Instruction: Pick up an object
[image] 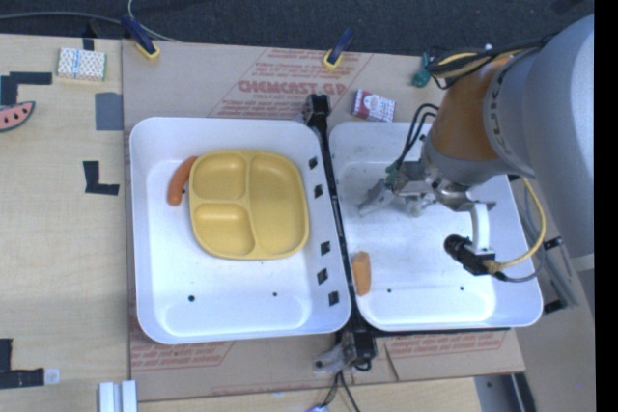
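Two white bins sit side by side on the desk. The left bin (154,304) holds one yellow divided plate (248,204) and one orange sausage (178,180) touching the plate's left rim. The right bin (425,304) holds one small orange piece (361,273) by its left wall. The pincer (379,199) hangs over the right bin's middle, fingers spread, gripping nothing.
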`<move>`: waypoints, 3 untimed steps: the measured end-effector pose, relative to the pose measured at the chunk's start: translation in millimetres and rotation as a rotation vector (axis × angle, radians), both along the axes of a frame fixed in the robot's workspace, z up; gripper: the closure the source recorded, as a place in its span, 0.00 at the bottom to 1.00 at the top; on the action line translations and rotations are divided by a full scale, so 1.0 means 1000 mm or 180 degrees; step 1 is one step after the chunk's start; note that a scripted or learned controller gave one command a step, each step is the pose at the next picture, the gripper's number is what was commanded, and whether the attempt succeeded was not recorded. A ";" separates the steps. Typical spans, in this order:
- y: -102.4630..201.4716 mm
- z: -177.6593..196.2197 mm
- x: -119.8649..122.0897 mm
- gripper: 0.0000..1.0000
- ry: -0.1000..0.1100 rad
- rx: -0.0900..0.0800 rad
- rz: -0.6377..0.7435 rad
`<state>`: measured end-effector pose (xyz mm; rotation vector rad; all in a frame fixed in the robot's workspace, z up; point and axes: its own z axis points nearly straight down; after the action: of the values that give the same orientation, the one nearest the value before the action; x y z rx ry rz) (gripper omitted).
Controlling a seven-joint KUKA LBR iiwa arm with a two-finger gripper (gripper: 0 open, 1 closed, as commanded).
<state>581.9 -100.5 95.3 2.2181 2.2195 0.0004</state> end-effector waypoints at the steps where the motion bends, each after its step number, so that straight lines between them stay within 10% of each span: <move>1: 0.004 -0.010 0.023 0.00 0.0010 0.0009 0.0001; 2: 0.004 0.000 0.024 1.00 0.0001 0.0004 0.0002; 3: 0.005 0.009 0.023 1.00 0.0004 0.0007 0.0005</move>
<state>605.3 -95.8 104.3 2.2183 2.2229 0.0016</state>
